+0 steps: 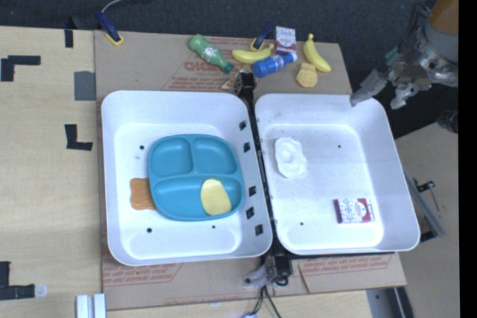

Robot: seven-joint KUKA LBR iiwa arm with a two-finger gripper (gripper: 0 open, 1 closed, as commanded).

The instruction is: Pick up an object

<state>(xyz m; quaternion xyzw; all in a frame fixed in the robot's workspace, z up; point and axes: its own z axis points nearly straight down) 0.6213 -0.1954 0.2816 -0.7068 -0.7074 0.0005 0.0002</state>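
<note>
Gripper (378,88) hangs over right bin's (387,132) far-right rim, fingers' state untellable; carton (352,210) lies well below-left; bare floor between.

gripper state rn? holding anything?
Gripper: cannot be told whether open or closed. It sits above the right bin's far right corner, with nothing seen in it.
</note>
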